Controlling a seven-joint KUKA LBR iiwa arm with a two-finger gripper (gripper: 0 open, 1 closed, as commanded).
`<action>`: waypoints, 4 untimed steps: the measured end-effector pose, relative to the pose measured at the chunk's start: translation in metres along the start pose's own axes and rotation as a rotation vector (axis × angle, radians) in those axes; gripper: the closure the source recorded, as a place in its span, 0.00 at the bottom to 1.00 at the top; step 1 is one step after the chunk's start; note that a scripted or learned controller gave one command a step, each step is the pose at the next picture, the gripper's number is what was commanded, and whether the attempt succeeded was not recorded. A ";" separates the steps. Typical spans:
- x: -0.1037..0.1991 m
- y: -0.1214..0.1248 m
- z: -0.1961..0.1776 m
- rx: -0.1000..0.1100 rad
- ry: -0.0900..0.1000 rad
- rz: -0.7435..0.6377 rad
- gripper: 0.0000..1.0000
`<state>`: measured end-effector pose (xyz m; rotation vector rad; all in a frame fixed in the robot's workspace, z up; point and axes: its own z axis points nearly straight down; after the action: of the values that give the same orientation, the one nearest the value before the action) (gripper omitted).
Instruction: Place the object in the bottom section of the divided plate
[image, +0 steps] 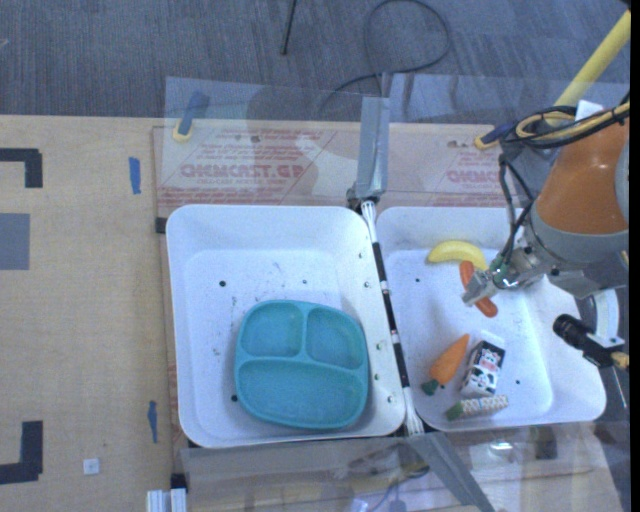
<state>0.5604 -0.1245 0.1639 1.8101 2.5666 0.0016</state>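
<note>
Fingers (482, 292) on the gripper are down in the right bin (575, 400), upper middle of it, and honestly I can't tell whether they're wide or pinched, since the tips blur into the orange thing right under them. That orange thing looks like a small carrot-ish piece (487, 305) poking out just below and around the tips, maybe touching, but nothing shows it actually clamped, so I wouldn't call it held. Just to the upper left of the fingers sits a banana (456, 251). Lower in the same bin there's a bigger carrot (449, 359), a little black and white carton (484, 368) beside it, and a speckled bar (480, 405) below that. The teal divided plate (300, 364) is over in the left bin (200, 260), and its wide bottom section has nothing in it, so as far as I can judge the task is barely started: a grab needs to be confirmed, then a lift, a carry across the divider toward the left of the frame, and a drop into that bottom section. Which object is the target isn't spelled out; my guess is the orange piece at the tips.
</note>
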 end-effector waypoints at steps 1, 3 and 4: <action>-0.010 0.001 0.009 0.000 -0.001 0.101 1.00; 0.076 -0.059 -0.020 0.005 0.002 0.184 1.00; 0.151 -0.032 -0.023 0.003 -0.001 0.578 1.00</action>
<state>0.4794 0.0068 0.1872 2.4679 1.9451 -0.0025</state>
